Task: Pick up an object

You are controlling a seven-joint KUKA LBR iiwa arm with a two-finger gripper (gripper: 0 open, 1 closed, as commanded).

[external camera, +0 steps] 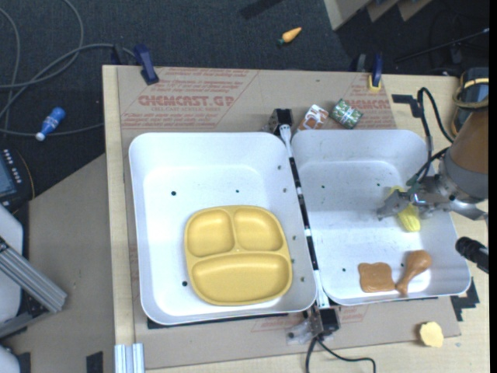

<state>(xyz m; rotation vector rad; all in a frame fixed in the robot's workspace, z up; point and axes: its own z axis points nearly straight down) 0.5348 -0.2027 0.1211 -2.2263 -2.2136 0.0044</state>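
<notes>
My gripper is low over the right bin, near its right wall, on the arm that reaches in from the right. A small yellow object lies directly beneath and just in front of it, touching or nearly touching; I cannot tell whether it is gripped. A brown toast slice and a brown drumstick lie at the bin's front right corner, apart from the gripper.
The left bin holds a yellow divided plate. Behind the bins on the bench sit a small packet and a green can. A yellow lump lies on the bench front right. Blue clamps hold the board.
</notes>
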